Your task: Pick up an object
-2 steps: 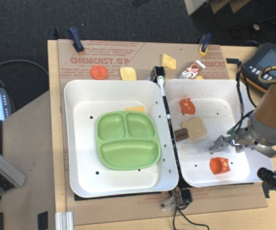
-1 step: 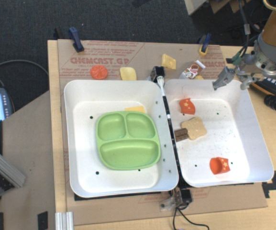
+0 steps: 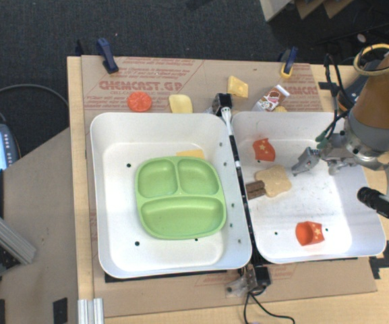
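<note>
The camera view looks down on the desk point(image 3: 181, 79) with two white bins side by side. The left bin point(image 3: 113, 187) holds a green tray point(image 3: 179, 198) with a yellow piece point(image 3: 191, 154) peeking out at its far edge. The right bin point(image 3: 356, 228) holds the likely targets: a red piece point(image 3: 263, 150) near the far left corner, a tan slab point(image 3: 274, 181) with a dark end against the shared wall, and an orange cup point(image 3: 309, 233) toward the near side.

The arm comes in over the right bin's far right part, and its gripper point(image 3: 319, 160) hangs low above bare bin floor, just right of the tan slab and red piece. The fingers look spread apart with nothing between them, so no object is picked up yet; the whole grasp and lift seems to remain.

For room, the tan slab sits tight to the dividing wall, which may crowd a finger on that side. The red piece has more open floor around it, and the orange cup stands well apart from everything, with clear space all round. Beyond the bins, an orange disc point(image 3: 139, 101), two yellow blocks point(image 3: 181, 103) and a small packet point(image 3: 271, 99) lie on the desk, out of the way.
</note>
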Robot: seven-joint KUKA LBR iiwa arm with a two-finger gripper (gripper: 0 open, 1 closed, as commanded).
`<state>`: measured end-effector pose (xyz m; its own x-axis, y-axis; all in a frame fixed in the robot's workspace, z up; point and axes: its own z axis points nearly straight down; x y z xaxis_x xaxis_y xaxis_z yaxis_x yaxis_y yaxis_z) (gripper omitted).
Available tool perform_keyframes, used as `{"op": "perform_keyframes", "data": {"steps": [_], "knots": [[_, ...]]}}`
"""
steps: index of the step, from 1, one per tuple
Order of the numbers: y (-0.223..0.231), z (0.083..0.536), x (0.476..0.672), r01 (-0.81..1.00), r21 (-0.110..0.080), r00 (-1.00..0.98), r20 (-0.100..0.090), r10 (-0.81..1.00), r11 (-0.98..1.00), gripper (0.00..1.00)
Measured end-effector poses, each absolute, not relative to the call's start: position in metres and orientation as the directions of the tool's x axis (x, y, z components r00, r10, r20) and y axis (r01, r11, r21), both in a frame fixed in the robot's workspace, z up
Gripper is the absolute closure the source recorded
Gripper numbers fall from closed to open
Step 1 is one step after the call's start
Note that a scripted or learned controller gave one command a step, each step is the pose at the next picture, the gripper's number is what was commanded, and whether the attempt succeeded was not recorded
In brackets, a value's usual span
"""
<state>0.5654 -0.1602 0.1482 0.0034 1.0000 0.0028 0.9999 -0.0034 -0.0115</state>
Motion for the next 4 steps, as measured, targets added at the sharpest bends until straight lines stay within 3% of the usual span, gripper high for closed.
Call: {"op": "perform_keyframes", "data": {"steps": [1,2,3,4], "knots": [[-0.163,0.081,0.506,1.000,-0.009,0.004,0.003,1.000,-0.004,0.00],[-0.144,0.086,0.610,1.000,0.010,-0.006,-0.003,1.000,0.006,0.00],[-0.186,0.085,0.628,1.000,0.005,0.001,-0.004,1.000,-0.001,0.00],[-0.226,0.150,0.669,1.000,0.010,-0.001,-0.006,1.000,0.001,0.00]]}}
